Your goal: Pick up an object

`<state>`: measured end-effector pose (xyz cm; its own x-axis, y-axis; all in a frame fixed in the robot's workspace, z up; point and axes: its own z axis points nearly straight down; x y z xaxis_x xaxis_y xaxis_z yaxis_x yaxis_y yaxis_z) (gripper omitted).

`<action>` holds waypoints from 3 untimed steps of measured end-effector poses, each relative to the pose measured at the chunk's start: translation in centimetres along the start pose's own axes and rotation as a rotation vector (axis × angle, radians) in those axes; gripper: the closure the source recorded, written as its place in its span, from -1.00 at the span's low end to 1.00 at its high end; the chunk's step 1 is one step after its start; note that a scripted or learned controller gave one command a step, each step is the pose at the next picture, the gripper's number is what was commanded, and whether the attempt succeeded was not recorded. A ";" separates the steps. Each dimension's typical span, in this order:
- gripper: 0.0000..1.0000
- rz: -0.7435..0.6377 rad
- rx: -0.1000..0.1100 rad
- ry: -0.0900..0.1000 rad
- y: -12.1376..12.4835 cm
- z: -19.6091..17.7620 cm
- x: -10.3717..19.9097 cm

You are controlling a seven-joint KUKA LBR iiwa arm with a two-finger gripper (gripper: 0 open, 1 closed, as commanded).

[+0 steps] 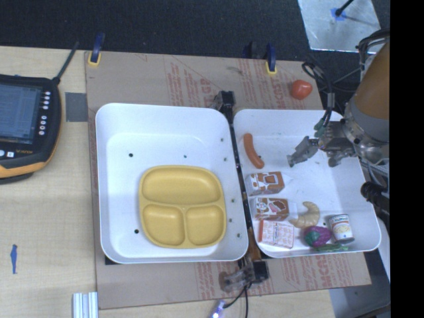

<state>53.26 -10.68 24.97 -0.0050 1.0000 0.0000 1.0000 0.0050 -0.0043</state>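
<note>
The right bin holds a reddish sausage, two brown cartons, a red and white carton, a croissant, a purple and green vegetable and a small can. My gripper hangs over the bin's upper middle, to the right of the sausage. Its two fingers are spread apart, open, with bare bin floor between them. The arm reaches in from the right edge.
The left bin carries a yellow divided tray. A red tomato lies on the cardboard behind the right bin. A handheld control pendant rests at the far left of the bench.
</note>
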 end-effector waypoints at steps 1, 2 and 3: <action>-1.00 0.000 0.002 -0.001 2.5 10.8 1.5; -1.00 -0.001 0.000 -0.001 5.0 15.8 0.7; -1.00 0.000 0.000 -0.001 1.7 15.8 1.0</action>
<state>54.90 -9.64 9.14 -0.0050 1.0000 -0.0007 1.0000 0.0050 -0.0048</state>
